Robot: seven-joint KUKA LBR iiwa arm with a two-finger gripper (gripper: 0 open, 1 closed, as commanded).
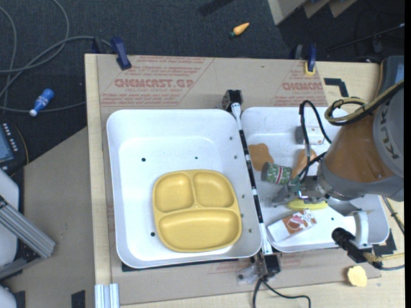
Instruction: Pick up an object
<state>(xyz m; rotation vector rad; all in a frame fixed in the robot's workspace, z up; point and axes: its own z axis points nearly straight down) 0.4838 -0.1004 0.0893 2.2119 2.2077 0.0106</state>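
Observation:
My gripper (290, 195) reaches low into the right bin (273, 122) from the right, under the grey and orange arm (359, 162). Its tip sits among a small cluster of objects. A green can (276, 173) lies on its side just up and left of the tip. A yellow banana-shaped piece (302, 205) lies right below it. A red and white packet (298, 222) rests near the bin's front edge. A flat brown piece (259, 153) lies by the bin's left wall, and an orange item (306, 158) peeks out beside the arm.
The left bin (128, 140) holds a yellow divided plate (196, 209). Black clips (232, 98) join the bins at the back and front. Cables loop over the arm at the right. A small yellow item (357, 275) lies on the bench in front of the right bin.

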